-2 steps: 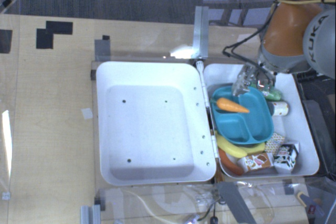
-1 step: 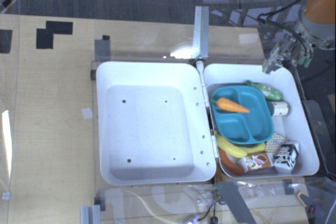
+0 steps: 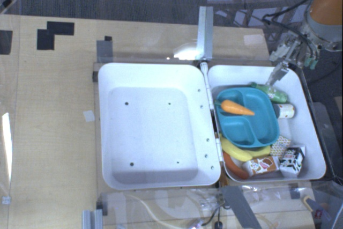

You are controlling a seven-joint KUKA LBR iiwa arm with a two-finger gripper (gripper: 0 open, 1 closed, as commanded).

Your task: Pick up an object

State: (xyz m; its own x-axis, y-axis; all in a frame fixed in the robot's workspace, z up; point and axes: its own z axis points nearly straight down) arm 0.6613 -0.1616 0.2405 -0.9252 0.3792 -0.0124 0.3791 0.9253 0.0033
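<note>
I have the gripper (image 3: 278,73) over the far right corner of the right bin (image 3: 311,110), and I cannot tell its state from here. Right under its tip lies a green object (image 3: 274,93), touching the blue divided plate (image 3: 252,122). A carrot (image 3: 236,108) sits in the plate, nearer me and left of the claw

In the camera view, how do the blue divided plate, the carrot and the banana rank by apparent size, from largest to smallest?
1. blue divided plate, clearly the largest.
2. banana, though the plate hides part of it.
3. carrot, lying on the plate.
Banana and carrot look close, so their order is uncertain.
</note>
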